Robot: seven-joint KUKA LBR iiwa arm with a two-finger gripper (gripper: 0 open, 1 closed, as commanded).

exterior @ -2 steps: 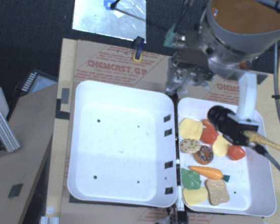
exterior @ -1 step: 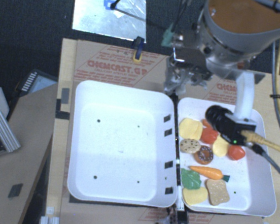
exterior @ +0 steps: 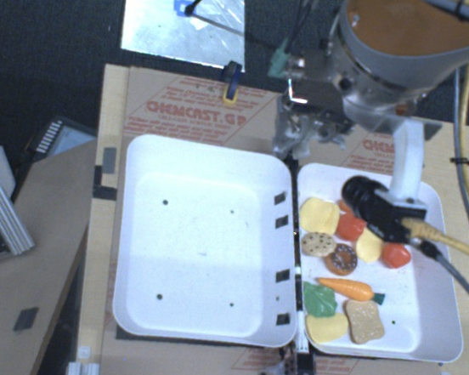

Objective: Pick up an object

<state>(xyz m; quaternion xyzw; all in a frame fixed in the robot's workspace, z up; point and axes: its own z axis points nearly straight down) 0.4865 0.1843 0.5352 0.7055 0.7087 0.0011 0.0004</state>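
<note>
Bread slice (exterior: 364, 321): tan and speckled, lying flat at the near end of the right bin (exterior: 442, 334), just beside a pale yellow piece (exterior: 327, 327).
Green leaf (exterior: 318, 299): flat, next to the wall that divides the bins, touching the pale yellow piece.
Carrot (exterior: 346, 287): orange with a green tip, lying crosswise in the middle of the right bin, just beyond the leaf and the bread.
Doughnut (exterior: 342, 258): brown with sprinkles, beyond the carrot and touching a round chip cookie (exterior: 317, 243) on its left.
Small yellow piece (exterior: 370, 246): between the doughnut and a red tomato (exterior: 395, 256), close to both.
Red piece (exterior: 350, 227): beyond the doughnut, beside a yellow block (exterior: 319, 214) that sits nearest the dividing wall.
Left bin (exterior: 201, 247): white and shallow, with a few small dark dots on its floor.
Hand (exterior: 295, 139): it hangs over the far end of the divide between the two bins, well apart from all the toy food. Whether it is apart or together cannot be told, and no item can be seen in it.
Worktop (exterior: 53, 201): tan, carrying a cardboard sheet (exterior: 193, 113) with red lettering under both bins.
Clamp (exterior: 231, 83): yellow and blue, at the far edge of the cardboard.
</note>
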